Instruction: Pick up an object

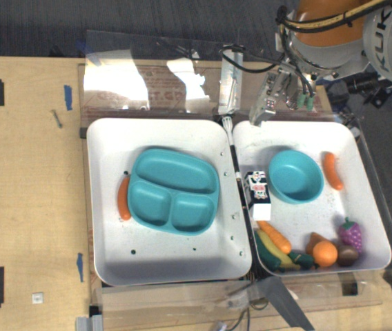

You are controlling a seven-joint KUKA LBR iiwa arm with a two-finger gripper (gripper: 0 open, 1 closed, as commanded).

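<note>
My gripper (283,96) hangs above the back rim of the right bin (372,185), with nothing visible in it. Below it in that bin lies a teal bowl (296,176), with an orange sausage-shaped piece (332,169) to its right. At the bin's front are a carrot (273,235), a green vegetable (273,255), an orange (325,253), purple grapes (350,234) and a brown item (348,256). A small black-and-white item (257,186) lies left of the bowl.
The left bin (103,150) holds a teal divided plate (174,189) and an orange sausage piece (123,197) beside its left edge. A clear plastic sheet (154,81) lies behind the bins. Tan bench surface (23,185) stretches to the left.
</note>
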